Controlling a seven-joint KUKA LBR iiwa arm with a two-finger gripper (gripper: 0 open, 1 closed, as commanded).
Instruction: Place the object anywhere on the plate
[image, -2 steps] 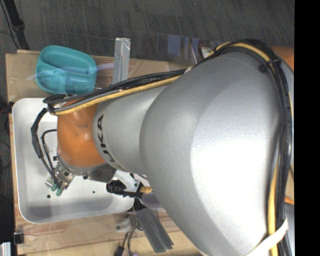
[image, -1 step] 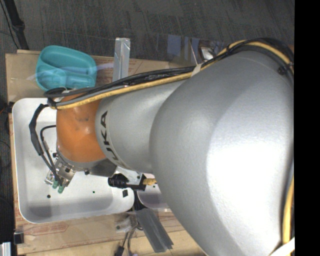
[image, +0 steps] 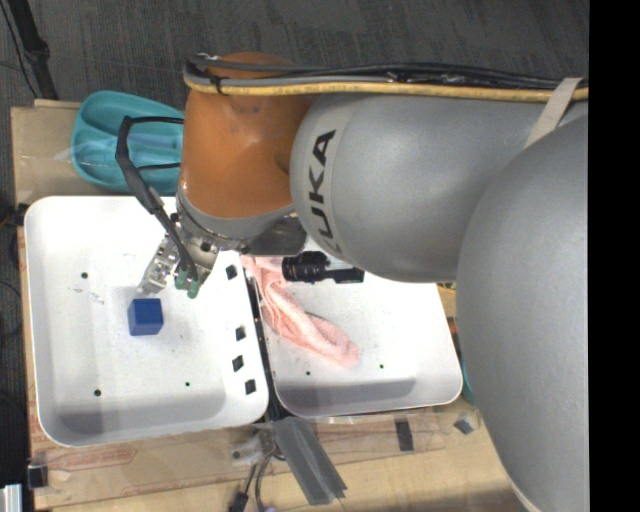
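A small blue cube (image: 146, 316) lies on the floor of the left white bin (image: 60, 250), left of its middle. My gripper (image: 174, 276) hangs over the same bin, just above and to the right of the cube and apart from it. Its fingers stand a little way apart, open, with nothing between them. The big grey arm with its orange band (image: 235, 140) reaches in from the right and hides the back of both bins.
A pink crumpled cloth (image: 305, 322) lies in the right white bin (image: 420, 385), near the divide between the bins. A teal object (image: 120, 135) sits behind the left bin's far edge, partly hidden by the arm.
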